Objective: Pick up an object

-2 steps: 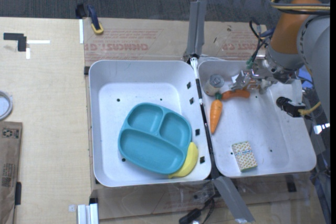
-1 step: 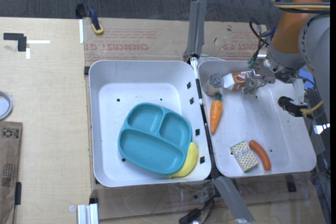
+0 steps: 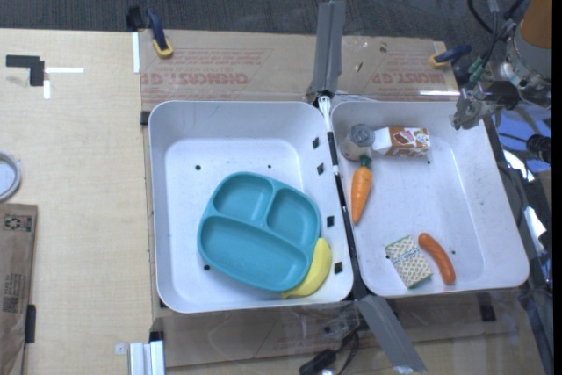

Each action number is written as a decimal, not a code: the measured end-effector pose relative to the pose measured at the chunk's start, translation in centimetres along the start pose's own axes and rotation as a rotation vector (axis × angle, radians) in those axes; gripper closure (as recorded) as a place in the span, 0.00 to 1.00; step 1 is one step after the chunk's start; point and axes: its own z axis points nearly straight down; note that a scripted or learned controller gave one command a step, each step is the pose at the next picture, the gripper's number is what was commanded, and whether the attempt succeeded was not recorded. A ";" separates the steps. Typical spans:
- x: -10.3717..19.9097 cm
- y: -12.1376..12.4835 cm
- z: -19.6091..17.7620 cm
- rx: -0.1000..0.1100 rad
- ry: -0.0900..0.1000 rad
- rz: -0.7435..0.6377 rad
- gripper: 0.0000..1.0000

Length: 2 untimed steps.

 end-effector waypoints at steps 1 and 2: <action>-1.4 -1.6 -11.4 0.001 0.000 -0.001 1.00; -1.6 4.3 -9.1 0.003 0.000 -0.005 1.00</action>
